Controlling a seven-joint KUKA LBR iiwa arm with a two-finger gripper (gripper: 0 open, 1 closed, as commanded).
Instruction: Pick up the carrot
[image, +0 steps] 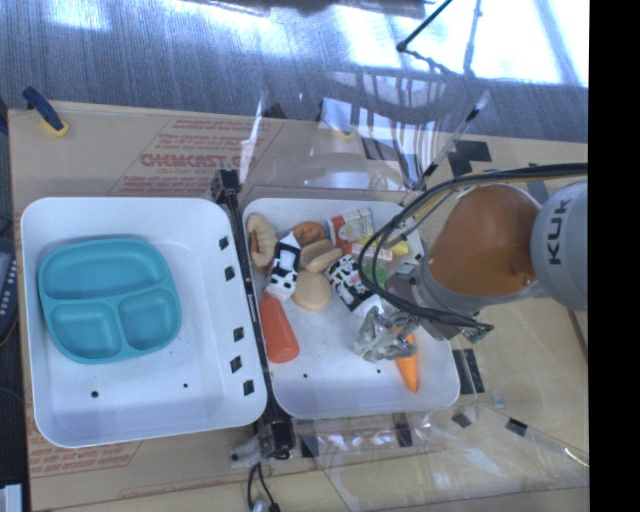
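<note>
The carrot (408, 372) is a small orange cone lying near the front right corner of the right bin (330, 398), its tip pointing toward the front wall. My gripper (378, 338) hangs low over the bin floor, just left of and behind the carrot's thick end, touching it or nearly so. The carrot's top end is partly hidden by the gripper's metal parts. The grey arm with its orange band (482, 243) reaches in from the right over the bin's right wall.
A red-orange bottle-like toy (278, 328) lies along the right bin's left wall. Several toy foods crowd its back half, among them black-and-white cow-patterned pieces (286, 268) and a tan bun (311, 291). The left bin (60, 410) holds a blue divided plate (108, 297).
</note>
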